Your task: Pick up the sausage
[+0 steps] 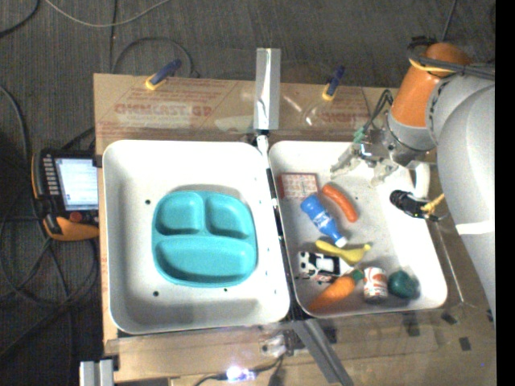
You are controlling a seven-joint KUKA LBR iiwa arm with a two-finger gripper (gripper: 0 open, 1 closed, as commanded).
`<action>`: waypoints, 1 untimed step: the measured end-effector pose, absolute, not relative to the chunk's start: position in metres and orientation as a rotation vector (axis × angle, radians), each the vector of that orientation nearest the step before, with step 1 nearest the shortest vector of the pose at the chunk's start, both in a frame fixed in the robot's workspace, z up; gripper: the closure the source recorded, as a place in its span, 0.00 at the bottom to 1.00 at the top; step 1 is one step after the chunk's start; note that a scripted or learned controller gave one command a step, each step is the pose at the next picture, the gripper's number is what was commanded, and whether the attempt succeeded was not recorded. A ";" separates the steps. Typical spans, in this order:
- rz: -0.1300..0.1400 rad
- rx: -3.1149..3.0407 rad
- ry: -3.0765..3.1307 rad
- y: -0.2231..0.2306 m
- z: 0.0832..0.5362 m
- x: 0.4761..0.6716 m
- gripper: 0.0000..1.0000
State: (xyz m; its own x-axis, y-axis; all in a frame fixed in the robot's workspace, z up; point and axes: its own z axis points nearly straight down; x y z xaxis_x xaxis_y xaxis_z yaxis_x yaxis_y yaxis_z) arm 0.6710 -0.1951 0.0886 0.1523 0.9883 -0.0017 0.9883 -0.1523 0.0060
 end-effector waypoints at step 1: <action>0.003 2.341 2.080 -0.195 0.089 0.651 0.00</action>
State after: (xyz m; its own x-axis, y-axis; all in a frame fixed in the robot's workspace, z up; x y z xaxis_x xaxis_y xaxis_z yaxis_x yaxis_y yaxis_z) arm 0.6514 -0.1953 0.0891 0.1176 0.9930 -0.0051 0.9930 -0.1176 0.0085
